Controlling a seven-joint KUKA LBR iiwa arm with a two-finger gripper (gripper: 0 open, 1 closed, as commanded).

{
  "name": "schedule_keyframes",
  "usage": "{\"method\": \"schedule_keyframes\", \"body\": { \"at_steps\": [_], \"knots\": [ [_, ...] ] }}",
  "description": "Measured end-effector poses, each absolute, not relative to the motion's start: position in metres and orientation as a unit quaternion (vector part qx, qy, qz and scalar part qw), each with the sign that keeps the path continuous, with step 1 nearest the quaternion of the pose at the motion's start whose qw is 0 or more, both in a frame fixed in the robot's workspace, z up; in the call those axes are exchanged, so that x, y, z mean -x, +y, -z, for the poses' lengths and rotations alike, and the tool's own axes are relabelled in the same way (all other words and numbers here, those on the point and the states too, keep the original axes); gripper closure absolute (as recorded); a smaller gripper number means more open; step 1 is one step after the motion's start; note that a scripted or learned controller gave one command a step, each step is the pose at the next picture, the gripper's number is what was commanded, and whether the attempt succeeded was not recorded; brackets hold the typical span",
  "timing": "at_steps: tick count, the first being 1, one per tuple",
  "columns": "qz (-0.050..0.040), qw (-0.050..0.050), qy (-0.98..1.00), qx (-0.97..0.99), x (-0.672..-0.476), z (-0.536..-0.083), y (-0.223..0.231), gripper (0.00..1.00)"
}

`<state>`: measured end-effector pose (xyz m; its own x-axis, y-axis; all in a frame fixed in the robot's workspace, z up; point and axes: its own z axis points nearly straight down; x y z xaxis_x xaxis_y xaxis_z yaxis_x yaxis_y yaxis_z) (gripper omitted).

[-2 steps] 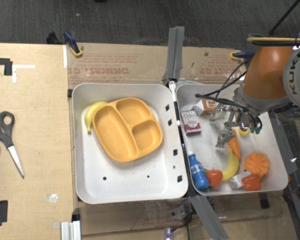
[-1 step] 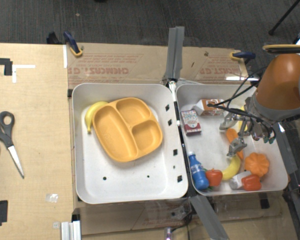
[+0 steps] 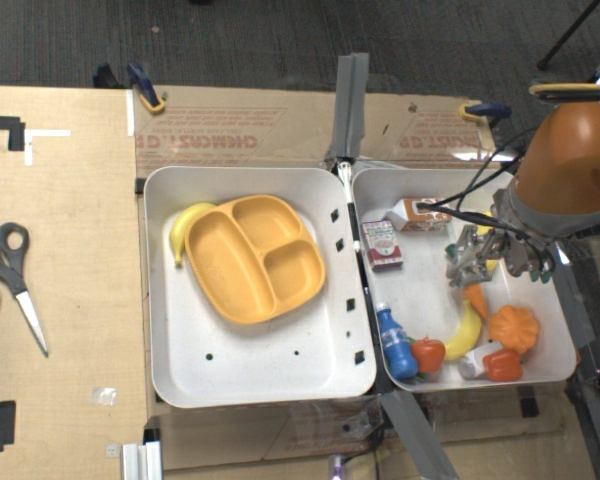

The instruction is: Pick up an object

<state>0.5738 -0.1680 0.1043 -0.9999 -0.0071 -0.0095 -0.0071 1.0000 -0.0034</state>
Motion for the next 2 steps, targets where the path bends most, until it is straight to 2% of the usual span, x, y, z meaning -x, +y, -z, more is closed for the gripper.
{"method": "schedule_keyframes", "body": {
  "at_steps": [1,2],
  "knots": [
    [-0.0004,0.000,0.996,-0.086,-0.491,-0.092,-0.092,1.00],
    [0.0004,0.002,0.976,-0.216,-0.506,-0.207,-0.151,1.00]
  ]
}}
